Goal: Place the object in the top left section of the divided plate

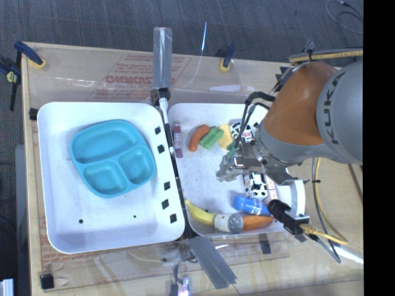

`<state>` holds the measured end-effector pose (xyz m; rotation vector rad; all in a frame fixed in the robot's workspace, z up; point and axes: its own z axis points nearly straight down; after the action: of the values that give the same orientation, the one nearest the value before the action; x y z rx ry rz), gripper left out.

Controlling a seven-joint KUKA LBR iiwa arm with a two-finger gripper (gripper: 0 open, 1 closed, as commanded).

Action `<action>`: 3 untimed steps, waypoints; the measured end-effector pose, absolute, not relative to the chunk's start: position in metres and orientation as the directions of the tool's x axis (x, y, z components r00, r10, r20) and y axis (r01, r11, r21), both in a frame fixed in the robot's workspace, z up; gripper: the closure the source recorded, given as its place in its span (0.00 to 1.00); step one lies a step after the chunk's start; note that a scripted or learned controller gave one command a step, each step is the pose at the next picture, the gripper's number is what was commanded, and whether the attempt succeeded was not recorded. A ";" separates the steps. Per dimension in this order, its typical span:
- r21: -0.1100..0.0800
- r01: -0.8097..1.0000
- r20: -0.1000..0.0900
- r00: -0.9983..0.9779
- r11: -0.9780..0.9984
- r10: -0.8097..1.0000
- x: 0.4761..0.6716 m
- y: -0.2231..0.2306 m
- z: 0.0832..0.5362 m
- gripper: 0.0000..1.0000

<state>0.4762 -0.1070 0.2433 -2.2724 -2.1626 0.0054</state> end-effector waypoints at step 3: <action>-0.001 1.000 0.000 0.021 -0.021 1.000 0.477 -0.158 0.226 1.00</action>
<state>0.4767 -0.1583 0.2258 -2.2446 -2.1969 0.0013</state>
